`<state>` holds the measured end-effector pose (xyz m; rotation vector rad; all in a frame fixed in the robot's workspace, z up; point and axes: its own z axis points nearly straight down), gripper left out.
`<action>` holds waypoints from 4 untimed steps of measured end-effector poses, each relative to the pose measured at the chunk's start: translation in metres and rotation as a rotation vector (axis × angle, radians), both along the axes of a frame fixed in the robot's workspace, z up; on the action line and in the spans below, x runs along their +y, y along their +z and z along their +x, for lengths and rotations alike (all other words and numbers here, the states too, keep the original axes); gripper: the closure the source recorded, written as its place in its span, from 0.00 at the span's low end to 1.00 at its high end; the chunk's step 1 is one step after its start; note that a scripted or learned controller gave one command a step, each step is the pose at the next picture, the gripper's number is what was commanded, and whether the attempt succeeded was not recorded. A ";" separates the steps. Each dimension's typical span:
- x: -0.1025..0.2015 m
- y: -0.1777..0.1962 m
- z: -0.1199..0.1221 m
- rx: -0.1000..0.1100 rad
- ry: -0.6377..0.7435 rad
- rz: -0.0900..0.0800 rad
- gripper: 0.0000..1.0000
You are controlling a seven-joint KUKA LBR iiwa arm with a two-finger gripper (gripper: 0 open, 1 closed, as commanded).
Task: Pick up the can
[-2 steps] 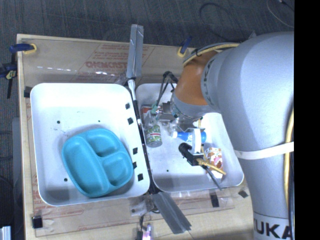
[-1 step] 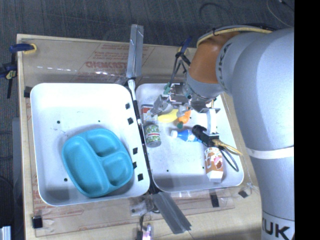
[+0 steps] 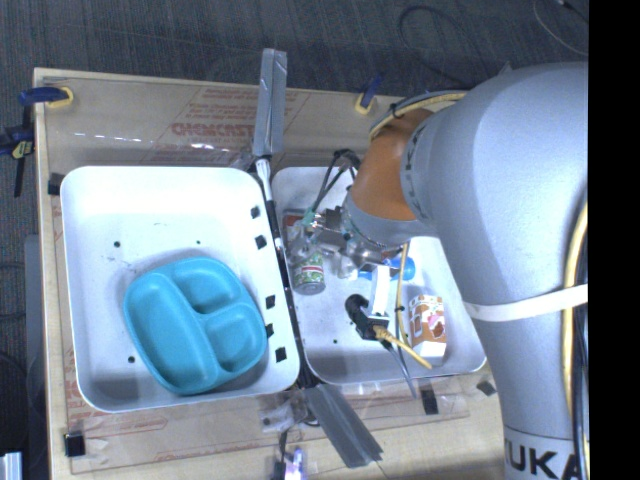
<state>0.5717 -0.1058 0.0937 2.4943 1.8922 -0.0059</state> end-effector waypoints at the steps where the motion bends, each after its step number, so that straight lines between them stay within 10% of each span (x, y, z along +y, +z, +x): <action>1: 0.027 0.126 -0.014 0.006 0.089 0.011 0.00; 2: 0.007 0.026 -0.002 0.007 -0.053 0.010 0.00; 3: 0.009 -0.002 -0.034 0.001 -0.393 0.008 0.00; 4: -0.036 0.029 -0.081 0.006 -0.315 0.013 0.00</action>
